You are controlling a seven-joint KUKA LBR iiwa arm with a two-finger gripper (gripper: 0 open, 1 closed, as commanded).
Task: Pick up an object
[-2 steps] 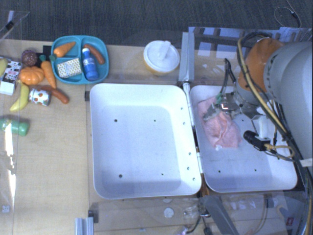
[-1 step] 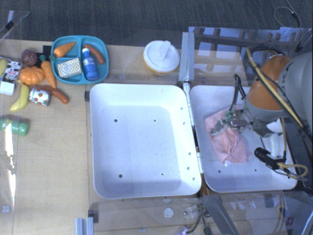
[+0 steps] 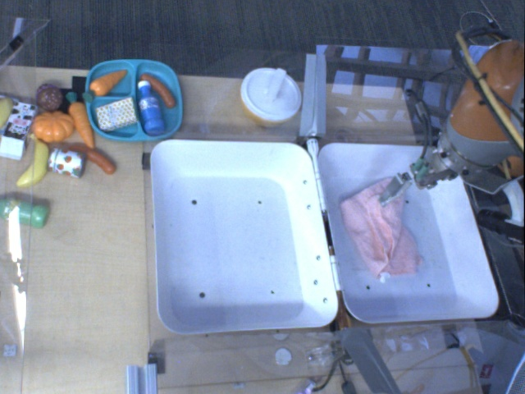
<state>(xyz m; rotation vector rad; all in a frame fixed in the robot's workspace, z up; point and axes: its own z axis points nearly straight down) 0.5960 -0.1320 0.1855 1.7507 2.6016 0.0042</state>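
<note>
No brand, label or writing can be read on any item.

Right bin (image 3: 459, 302), white, shallow: holds one pink cloth (image 3: 379, 226), crumpled, lying from the bin's middle toward its back edge. The cloth's upper corner is lifted to a peak at the end effector (image 3: 404, 181); that corner sits between the fingers, which are clamped on it. Grey arm with orange band (image 3: 486, 97) reaches in over the bin's back right corner.

Left bin (image 3: 238, 236), white, shallow: bare floor with small holes.

Teal divided plate (image 3: 168, 76), at the back of the surface (image 3: 78, 286), just beyond the left bin's back left corner: compartments hold a toy carrot (image 3: 107, 81), a blue bottle (image 3: 150, 107), a toy sausage (image 3: 163, 91) and a pale waffle-like square (image 3: 113, 114).

White lidded cup with yellow base (image 3: 271, 95), at the back edge, between the two bins' rear corners.

Loose toy food near the surface's left edge: small pumpkin (image 3: 52, 126), banana (image 3: 34, 164), second carrot (image 3: 81, 124), second sausage (image 3: 92, 157), small printed can (image 3: 65, 163), dark round fruit (image 3: 49, 97). Green cylinder (image 3: 31, 213) lies farther forward.
</note>
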